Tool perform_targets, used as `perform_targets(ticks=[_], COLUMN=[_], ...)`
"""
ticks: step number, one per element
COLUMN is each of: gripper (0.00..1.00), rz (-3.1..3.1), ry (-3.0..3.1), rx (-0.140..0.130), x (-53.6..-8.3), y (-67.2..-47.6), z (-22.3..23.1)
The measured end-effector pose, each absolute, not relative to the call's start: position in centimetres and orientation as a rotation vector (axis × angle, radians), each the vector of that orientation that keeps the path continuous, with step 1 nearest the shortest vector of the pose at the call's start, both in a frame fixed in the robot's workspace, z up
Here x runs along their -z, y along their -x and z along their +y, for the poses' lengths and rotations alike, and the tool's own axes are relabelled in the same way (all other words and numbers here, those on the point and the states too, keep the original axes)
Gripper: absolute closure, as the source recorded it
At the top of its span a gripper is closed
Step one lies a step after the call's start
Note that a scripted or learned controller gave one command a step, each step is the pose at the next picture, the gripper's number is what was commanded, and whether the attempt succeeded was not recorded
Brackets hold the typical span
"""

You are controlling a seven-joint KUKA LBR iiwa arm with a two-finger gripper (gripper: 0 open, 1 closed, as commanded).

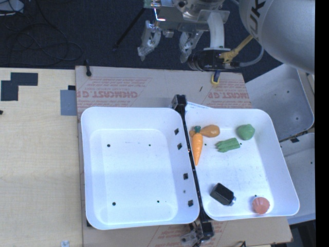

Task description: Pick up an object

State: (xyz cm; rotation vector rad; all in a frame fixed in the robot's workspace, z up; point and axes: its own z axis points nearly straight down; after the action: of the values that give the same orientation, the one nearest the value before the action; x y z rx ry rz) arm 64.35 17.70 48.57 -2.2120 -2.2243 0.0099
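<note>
The arm (280,19) is cut off by the top edge; the table (36,158) runs past the left edge.

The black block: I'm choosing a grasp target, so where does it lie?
The black block lies in the right bin, toward its near edge, just left of the pink ball.
</note>
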Motion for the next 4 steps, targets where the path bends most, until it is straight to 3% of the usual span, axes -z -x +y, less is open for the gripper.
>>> perform_targets(ticks=[1, 2, 3, 4], gripper=[0.0, 1.0, 1.0, 1.0], rz=[-2.225, -2.227, -2.221, -2.215], ry=[2.216, 2.211, 2.215, 2.22], rx=[-0.003, -0.012, -0.016, -0.023], x=[-50.0, -50.9, -46.7, -36.5], y=[-64.4, -64.3, -56.6, -53.7], z=[24.0, 24.0, 24.3, 24.2])
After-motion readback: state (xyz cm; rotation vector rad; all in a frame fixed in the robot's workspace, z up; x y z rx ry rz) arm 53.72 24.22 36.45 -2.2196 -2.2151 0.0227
